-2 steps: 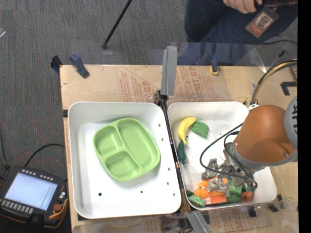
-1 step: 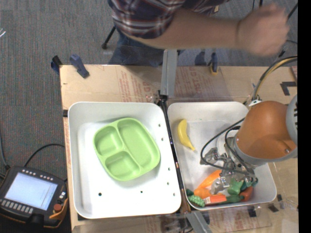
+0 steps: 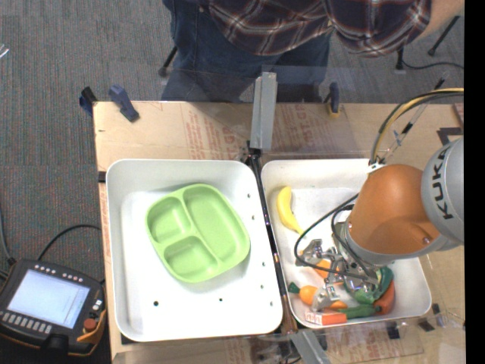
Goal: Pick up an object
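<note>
Low in the right bin (image 3: 318,174), among a heap of small toys, sits the gripper (image 3: 339,285). Whether it is open or closed on anything cannot be told; the metal parts and cables blur into the clutter, and the orange band (image 3: 390,212) of the arm (image 3: 455,192) hangs over most of it.

Around the gripper lie an orange piece (image 3: 308,294) just to its left, a green piece (image 3: 364,298) and what may be a carrot (image 3: 386,298) to its right, and a red-and-white scrap (image 3: 326,318) at the bin's near wall. All lie close together, some touching. A banana (image 3: 286,209) lies apart from the heap, farther up the same bin, near its left wall, on a white sheet.

The left bin (image 3: 125,203) holds a green plate (image 3: 197,232) with three compartments, tilted a little askew, with nothing in its wells.

Both bins rest side by side on the counter (image 3: 182,131). A pendant (image 3: 49,303) with a lit screen lies on the floor at lower left, and a person in a plaid shirt (image 3: 295,14) stands behind the counter.
</note>
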